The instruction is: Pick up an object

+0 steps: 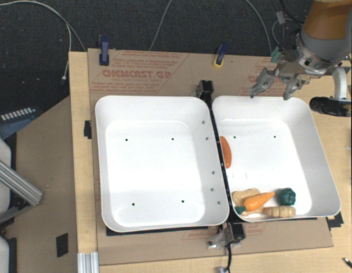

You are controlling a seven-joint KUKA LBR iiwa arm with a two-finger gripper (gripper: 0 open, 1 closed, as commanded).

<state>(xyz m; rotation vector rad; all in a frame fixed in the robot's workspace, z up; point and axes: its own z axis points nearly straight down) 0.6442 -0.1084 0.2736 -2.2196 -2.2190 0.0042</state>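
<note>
Cardboard-topped bench, two white plastic bins point(164, 104). Two-finger gripper point(273, 87) spread wide, carrying nothing, above right bin's far edge. I target orange toy carrot point(259, 201), near-left corner: light, rigid, slick; pinch mid-body.

Red print on the cardboard sheet point(136, 73) reads "CHEMCAST GP".

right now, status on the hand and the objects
Hand open, holding nothing, above right bin's far rim. Carrot and other items clustered in near corner. Nothing in the way.

Grey arm point(326, 38), orange band point(329, 10)
</note>
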